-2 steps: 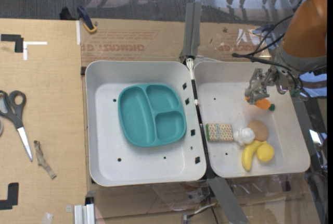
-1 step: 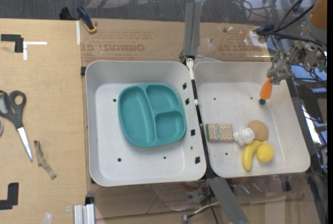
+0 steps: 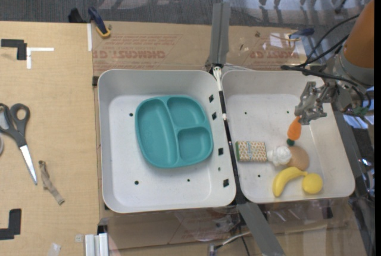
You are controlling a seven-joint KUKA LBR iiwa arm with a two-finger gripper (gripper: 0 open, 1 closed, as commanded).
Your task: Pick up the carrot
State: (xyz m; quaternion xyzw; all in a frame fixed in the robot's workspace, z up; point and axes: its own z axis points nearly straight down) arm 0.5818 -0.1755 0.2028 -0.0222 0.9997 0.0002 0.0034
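Hand [image 3: 309, 111] poised in the right bin [image 3: 333, 147]; whether it is open cannot be told. Carrot [image 3: 294, 130] lies just below its tips, banana [image 3: 287, 180] farther below.

Arm reaching in from the right, gripper low over the right bin

The gripper [image 3: 307, 109] hangs over the right bin [image 3: 256, 85], near that bin's far right part, its metal fingers pointing down and leftward. Behind it the wrist runs back toward the bin's right rim, and the orange band sits beyond the bin's far right corner.
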